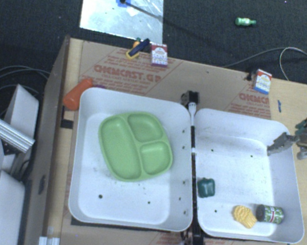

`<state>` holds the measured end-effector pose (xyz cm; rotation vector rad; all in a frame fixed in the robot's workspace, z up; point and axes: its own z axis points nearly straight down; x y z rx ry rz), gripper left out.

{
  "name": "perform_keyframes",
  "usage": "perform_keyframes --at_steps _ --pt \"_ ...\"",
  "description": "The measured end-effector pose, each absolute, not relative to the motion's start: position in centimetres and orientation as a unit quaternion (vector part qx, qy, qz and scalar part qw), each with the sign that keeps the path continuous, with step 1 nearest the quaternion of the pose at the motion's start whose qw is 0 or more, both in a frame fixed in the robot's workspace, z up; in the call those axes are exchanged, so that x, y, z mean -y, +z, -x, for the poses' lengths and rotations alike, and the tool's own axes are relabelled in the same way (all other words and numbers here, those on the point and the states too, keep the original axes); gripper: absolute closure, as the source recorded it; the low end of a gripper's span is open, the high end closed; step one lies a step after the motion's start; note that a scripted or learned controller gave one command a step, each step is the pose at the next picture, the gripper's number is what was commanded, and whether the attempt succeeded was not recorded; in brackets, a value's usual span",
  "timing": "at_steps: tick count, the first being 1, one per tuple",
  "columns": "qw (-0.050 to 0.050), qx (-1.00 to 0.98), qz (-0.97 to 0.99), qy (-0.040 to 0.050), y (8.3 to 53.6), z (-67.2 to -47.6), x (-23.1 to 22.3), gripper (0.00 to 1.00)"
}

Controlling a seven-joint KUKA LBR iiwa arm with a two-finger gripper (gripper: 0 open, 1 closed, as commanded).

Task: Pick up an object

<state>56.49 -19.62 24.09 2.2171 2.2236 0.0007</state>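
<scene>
The right bin (237, 144) holds three small objects near its front edge. A dark green pepper-shaped piece (206, 187) lies by the divider. A yellow lumpy piece (244, 215) rests against a small green can (269, 213) lying on its side. My gripper (292, 147) hovers over the bin's right rim, well behind the can. Its two fingers (278, 143) stand apart with nothing between them.
The left bin (81, 194) carries a light green divided plate (135, 145). An orange object (77, 92) lies outside its back left corner. Two small boxes (159, 55) (262, 81) and a yellow-blue item (137, 48) sit on the bench behind the bins.
</scene>
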Motion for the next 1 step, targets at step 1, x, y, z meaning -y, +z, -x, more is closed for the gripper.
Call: perform_keyframes --at_steps 1 --pt "-0.001 -0.708 -0.707 -0.0005 15.72 -54.45 20.64 0.0"
